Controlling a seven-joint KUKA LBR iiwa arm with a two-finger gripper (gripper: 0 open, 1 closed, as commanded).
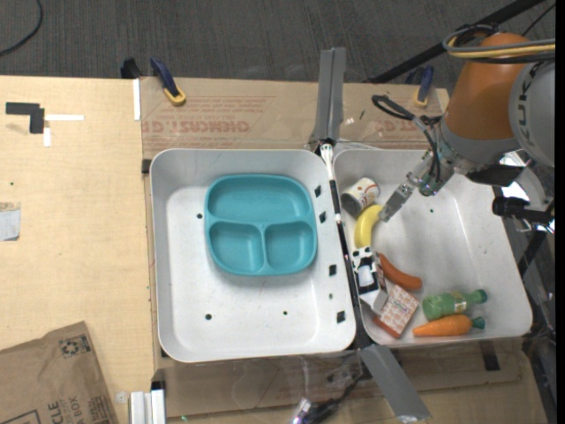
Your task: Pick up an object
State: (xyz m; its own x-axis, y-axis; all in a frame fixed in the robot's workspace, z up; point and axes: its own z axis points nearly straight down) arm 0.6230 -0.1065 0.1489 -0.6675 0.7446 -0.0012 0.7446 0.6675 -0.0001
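Observation:
The right bin [481, 228] holds a yellow banana [365, 225], a small white can [358, 194], a red-orange sausage [400, 273], a small printed packet [396, 311], a green bottle [452, 304] and an orange carrot [446, 326]. A black and white item [363, 268] lies by the bin's left wall. My gripper [394, 202] reaches down from the upper right, its dark tip just right of the banana's upper end and beside the can. Nothing shows between its fingers.
The left bin [177, 263] contains a teal divided plate [261, 223]. A grey metal divider post [330, 95] stands between the bins at the back. Blue clamps [166, 79] sit on the bench's far edge. A cardboard box [48, 378] lies at the lower left.

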